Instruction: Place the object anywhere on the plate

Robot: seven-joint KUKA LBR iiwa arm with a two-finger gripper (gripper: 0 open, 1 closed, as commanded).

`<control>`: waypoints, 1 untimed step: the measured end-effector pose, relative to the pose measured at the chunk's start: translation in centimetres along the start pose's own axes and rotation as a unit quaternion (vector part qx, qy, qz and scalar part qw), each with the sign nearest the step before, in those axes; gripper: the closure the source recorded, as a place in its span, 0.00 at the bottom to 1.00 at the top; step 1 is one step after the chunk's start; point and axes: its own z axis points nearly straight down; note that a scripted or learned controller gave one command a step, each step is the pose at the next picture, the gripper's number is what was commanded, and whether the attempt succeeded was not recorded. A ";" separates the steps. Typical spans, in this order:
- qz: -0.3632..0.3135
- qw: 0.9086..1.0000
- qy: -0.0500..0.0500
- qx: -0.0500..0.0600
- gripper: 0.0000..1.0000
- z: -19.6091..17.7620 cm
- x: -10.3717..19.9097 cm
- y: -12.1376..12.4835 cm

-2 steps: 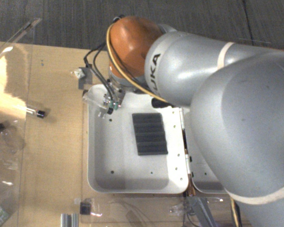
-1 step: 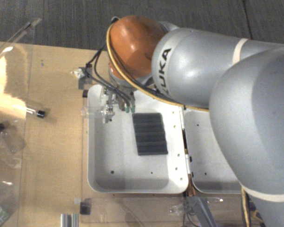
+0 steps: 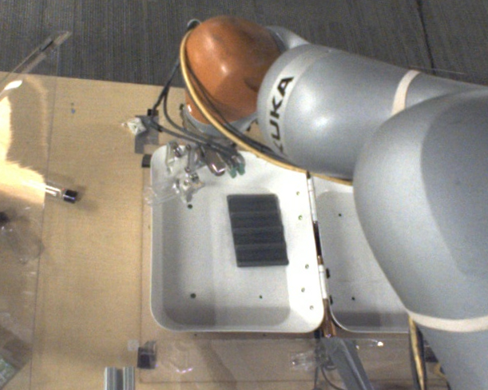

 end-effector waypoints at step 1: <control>-0.095 0.995 -0.001 0.000 1.00 -6.0 -0.1 0.1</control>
